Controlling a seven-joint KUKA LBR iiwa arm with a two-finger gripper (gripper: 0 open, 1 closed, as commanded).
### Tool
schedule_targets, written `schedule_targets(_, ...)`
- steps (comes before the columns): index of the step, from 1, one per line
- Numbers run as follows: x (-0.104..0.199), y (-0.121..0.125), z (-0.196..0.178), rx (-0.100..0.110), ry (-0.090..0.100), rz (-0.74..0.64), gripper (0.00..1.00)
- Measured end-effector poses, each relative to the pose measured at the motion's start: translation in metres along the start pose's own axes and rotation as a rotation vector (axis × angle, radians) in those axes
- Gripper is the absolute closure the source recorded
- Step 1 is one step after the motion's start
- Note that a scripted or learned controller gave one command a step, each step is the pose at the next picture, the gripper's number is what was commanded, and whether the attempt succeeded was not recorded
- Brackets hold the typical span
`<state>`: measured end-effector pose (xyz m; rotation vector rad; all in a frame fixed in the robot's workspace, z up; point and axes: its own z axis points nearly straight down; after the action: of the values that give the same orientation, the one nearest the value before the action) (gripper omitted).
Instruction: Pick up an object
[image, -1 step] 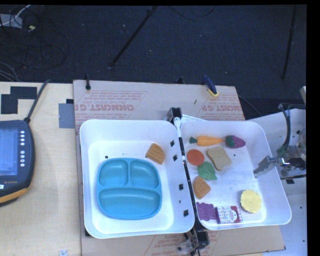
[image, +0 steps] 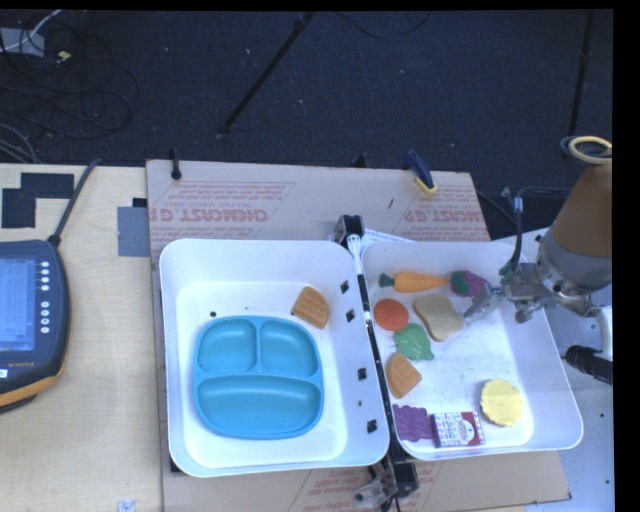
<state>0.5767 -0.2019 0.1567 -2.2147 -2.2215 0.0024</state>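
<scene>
My gripper (image: 502, 306) hangs over the upper right part of the right bin (image: 566, 402), open, with nothing between its fingers. Its left finger (image: 478, 304) points toward a tan bread slice (image: 438, 316) just to its left. A purple, green-topped vegetable (image: 466, 282) and an orange carrot (image: 418, 282) lie along the bin's far side. A red tomato (image: 391, 315), a green leafy piece (image: 413, 343) and an orange wedge (image: 403, 375) sit by the bin's left wall. A yellow round piece (image: 501, 402), a purple item (image: 411, 423) and a small pink-and-white box (image: 457, 429) lie near the front.
The left bin (image: 178, 300) holds a blue divided plate (image: 259, 375) and an orange-brown waffle-like piece (image: 311, 307). A black divider strip (image: 362, 330) runs between the bins. A tablet-like pendant (image: 25, 310) lies at the far left of the bench.
</scene>
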Motion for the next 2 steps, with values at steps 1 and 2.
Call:
schedule_targets(1, -0.01, 0.069, 0.025, -0.006, -0.002, -0.001, 0.0)
schedule_targets(2, 0.005, 0.069, 0.067, -0.007, -0.003, 0.002, 0.0)
